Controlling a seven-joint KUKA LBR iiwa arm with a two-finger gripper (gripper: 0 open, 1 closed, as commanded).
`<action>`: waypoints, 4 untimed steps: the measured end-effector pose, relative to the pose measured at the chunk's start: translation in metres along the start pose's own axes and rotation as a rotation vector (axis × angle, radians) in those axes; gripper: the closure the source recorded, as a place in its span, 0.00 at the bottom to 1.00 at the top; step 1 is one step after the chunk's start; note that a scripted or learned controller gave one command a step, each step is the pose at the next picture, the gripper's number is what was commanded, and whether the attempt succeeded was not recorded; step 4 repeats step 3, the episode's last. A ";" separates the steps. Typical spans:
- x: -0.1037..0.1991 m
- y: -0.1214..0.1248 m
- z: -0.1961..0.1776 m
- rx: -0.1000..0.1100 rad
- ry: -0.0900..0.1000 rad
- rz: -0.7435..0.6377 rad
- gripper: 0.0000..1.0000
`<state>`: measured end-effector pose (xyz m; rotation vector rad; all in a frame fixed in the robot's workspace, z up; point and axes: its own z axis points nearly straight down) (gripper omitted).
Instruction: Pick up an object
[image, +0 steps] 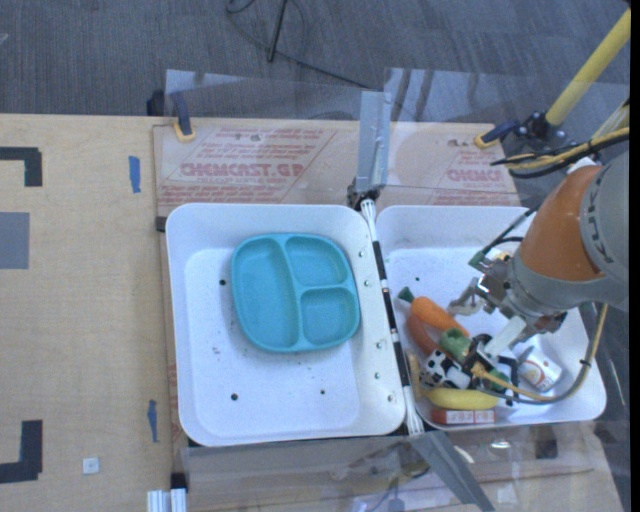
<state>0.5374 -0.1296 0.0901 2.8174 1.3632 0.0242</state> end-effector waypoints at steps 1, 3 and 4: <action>-0.003 0.000 -0.009 0.001 -0.004 0.005 1.00; 0.073 -0.020 -0.094 0.018 -0.013 0.270 0.00; 0.073 -0.020 -0.094 0.018 -0.013 0.270 0.00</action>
